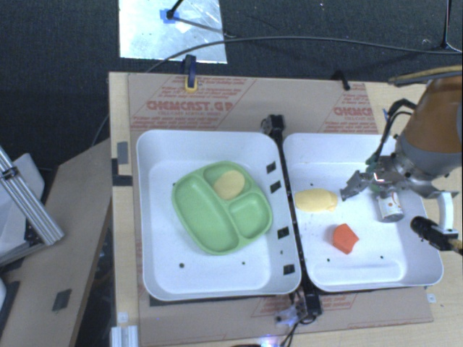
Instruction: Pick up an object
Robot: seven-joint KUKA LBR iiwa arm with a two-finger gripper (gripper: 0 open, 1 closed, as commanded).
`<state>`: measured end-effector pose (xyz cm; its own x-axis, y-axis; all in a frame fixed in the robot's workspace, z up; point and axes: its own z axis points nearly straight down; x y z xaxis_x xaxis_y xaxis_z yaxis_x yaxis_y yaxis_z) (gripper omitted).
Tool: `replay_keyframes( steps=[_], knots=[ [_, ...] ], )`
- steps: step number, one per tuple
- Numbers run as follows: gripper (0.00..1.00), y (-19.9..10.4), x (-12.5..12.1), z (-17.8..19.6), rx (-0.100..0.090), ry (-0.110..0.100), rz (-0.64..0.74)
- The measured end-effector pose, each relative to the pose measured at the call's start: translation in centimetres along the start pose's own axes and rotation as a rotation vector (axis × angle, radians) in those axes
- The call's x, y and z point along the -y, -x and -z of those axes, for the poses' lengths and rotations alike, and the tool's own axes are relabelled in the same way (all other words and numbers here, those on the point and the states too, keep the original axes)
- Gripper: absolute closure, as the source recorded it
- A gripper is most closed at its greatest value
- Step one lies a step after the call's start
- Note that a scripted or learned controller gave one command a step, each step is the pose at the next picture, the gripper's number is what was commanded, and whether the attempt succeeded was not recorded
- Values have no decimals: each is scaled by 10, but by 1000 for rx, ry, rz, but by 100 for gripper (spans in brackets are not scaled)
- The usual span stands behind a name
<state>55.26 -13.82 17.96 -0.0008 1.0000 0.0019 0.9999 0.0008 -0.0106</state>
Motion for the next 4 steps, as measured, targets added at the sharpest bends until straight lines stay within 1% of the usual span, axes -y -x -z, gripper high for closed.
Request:
replay_keyframes(
  steps=[1,2,3,4],
  knots=[
    [0,0,-3,6,2,12,3],
    [0,10,-3,-47,1,7,0],
    [0,10,-4,-98,1,8,0],
    [100,10,-5,-84,3,14,0]
  ],
)
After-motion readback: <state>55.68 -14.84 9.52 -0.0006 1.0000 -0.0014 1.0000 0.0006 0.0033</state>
